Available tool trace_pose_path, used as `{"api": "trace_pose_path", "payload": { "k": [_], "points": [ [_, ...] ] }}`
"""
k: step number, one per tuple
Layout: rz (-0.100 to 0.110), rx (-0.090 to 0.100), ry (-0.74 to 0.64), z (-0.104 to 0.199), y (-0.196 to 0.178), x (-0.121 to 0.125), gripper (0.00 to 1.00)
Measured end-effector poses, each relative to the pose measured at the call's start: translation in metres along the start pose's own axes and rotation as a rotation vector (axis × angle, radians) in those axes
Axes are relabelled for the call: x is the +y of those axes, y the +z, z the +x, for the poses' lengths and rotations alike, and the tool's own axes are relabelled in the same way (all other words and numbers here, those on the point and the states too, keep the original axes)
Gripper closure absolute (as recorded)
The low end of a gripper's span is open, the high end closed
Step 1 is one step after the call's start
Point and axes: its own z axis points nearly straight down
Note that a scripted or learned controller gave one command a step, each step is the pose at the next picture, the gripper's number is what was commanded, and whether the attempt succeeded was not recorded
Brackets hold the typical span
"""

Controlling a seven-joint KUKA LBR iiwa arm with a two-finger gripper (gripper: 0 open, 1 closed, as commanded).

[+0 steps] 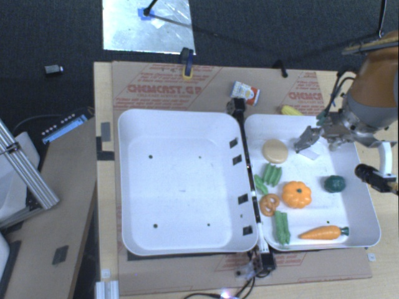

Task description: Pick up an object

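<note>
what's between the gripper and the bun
Nothing visible. The gripper hangs over bare bin floor just right of the bun, with the pumpkin and beans lying nearer the camera, off that line.

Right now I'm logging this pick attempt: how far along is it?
Nothing looks picked yet. The gripper hangs over the upper part of the right bin, beside the beige bun. Pumpkin, carrot, pretzel and dark green item all lie in that bin. Whether its jaws are open is unclear. Grasping and lifting remain.
</note>
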Motion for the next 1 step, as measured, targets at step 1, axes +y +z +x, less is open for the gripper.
{"api": "trace_pose_path", "payload": {
  "k": [1],
  "points": [
    [-0.004,0.0,-0.003,0.0002,-0.0112,0.001,1.0]
  ]
}}
